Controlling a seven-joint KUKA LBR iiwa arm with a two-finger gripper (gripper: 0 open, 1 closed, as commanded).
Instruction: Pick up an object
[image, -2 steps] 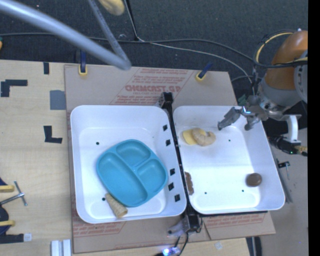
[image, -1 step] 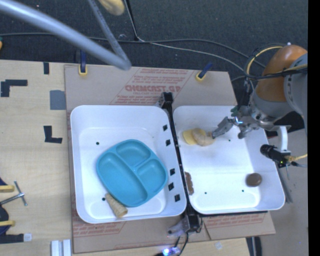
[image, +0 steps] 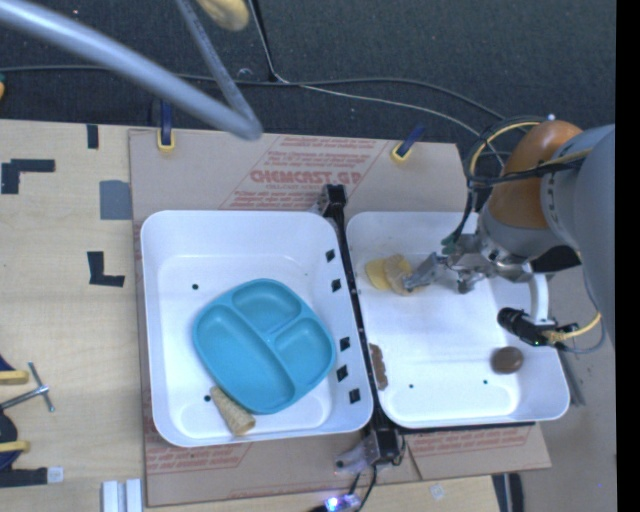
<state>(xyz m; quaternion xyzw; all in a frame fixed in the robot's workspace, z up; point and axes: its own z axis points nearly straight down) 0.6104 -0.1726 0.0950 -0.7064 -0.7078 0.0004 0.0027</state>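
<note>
A pale yellow object (image: 385, 272) lies in the right bin (image: 440, 400) near its left wall. My gripper (image: 415, 281) reaches in from the right and its tips sit right at that yellow piece. A small brown round object (image: 507, 360) rests near the right bin's right side. In the left bin (image: 165, 330) lies a blue divided plate (image: 264, 343), with a tan cork-like piece (image: 232, 410) at its lower left edge.
A small brown scrap (image: 377, 364) lies against the right bin's left wall. A black divider (image: 343, 300) runs between the bins. Cables loop by the arm at the right. Both bins stand on a cardboard sheet (image: 300, 170).
</note>
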